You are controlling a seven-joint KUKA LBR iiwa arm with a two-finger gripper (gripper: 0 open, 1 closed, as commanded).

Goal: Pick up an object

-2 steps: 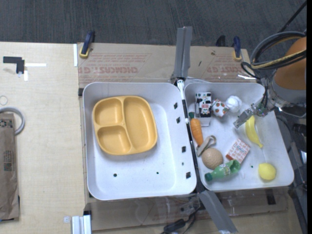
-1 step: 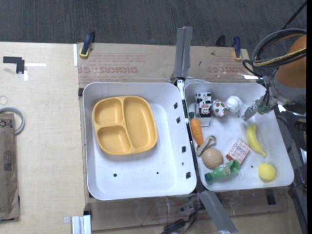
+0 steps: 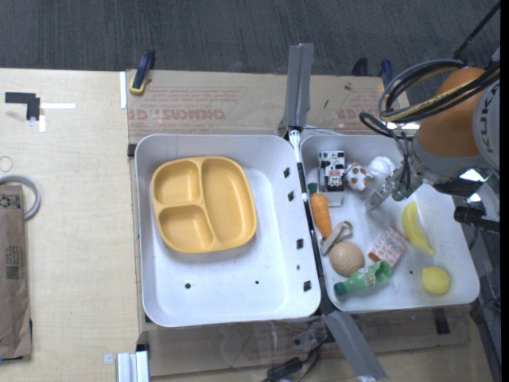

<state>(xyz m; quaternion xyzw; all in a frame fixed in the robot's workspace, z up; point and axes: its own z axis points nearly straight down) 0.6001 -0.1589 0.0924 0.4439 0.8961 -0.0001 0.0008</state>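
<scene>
Left bin (image 3: pixel 159 293): holds a yellow divided plate (image 3: pixel 204 204), lying flat toward its far left.
Right bin (image 3: pixel 461 289): holds the small things, crowded together.
Arm (image 3: pixel 453 122): reaches in from the right, over the far part of the right bin.
Gripper (image 3: pixel 380 193): low in the right bin, beside a white ball (image 3: pixel 359 178); nothing sits between its fingers, which look parted.
Green bottle (image 3: pixel 362 280): lies on its side at the near edge.
Banana (image 3: pixel 416 228): right of the gripper, lemon (image 3: pixel 435 280) nearer.
Carrot (image 3: pixel 320 214): along the left wall.
Brown ball (image 3: pixel 346 257): touches the bottle.
</scene>
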